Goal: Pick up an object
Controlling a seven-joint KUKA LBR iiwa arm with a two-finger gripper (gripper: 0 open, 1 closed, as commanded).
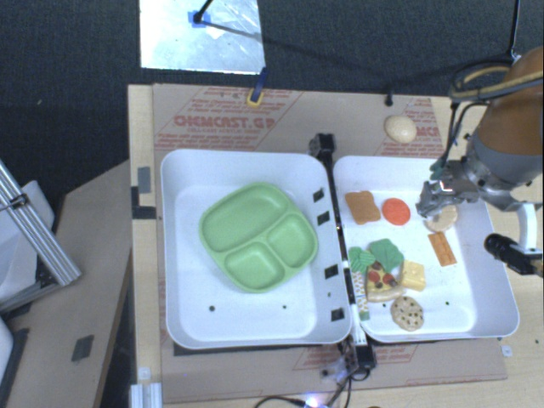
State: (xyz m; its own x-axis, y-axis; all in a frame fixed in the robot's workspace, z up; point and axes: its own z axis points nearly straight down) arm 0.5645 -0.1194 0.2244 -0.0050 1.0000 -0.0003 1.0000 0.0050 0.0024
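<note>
The gripper point(436, 195) hangs low over the far right side of the right bin point(501, 308), just above a pale round piece point(441, 219) beside the red disc point(396, 211); whether it is released or clenched I cannot tell. I'd say it should drop straight onto that piece, clear of the orange stick point(441, 249).

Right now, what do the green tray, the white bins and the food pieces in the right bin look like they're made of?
Green tray: looks like moulded plastic, smooth with a soft sheen and three rounded compartments.
Left bin and right bin: apparently thin white plastic, glossy, with rounded rims.
Cookie, cheese, toast, red disc: probably toy plastic or rubber, flat uniform colours; too small to be sure.
</note>
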